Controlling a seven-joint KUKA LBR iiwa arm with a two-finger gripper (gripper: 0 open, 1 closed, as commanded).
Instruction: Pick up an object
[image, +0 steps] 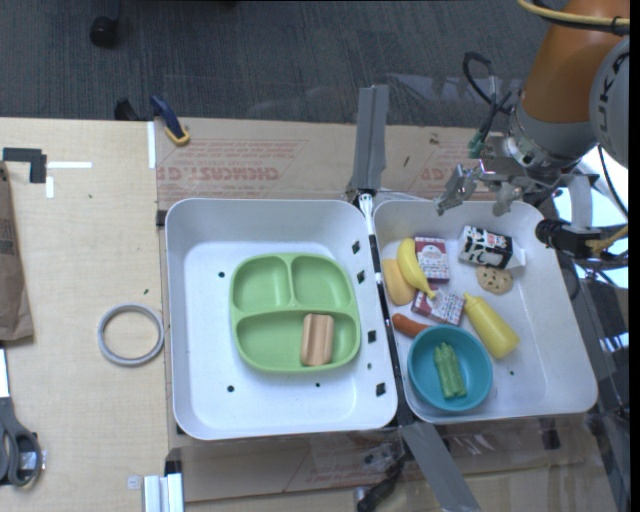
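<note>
With fingers spread wide and nothing between them, the gripper (480, 190) hovers in approach; next, descend onto the carton (486, 247) just below.

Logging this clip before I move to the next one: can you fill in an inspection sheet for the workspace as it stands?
Surface: bench bearing left bin and right bin, side by side.
Job's things: right bin holds banana, yellow bottle, cookie, black-and-white carton, two small red-and-white boxes, carrot, blue bowl.
Clutter: green divided plate with hot dog in left bin; tape ring on bench.
Grippers: gripper above right bin's far edge, open, holding nothing.
Cables: black cable looping by the wrist.
Surroundings: dark carpet beyond bench.
</note>
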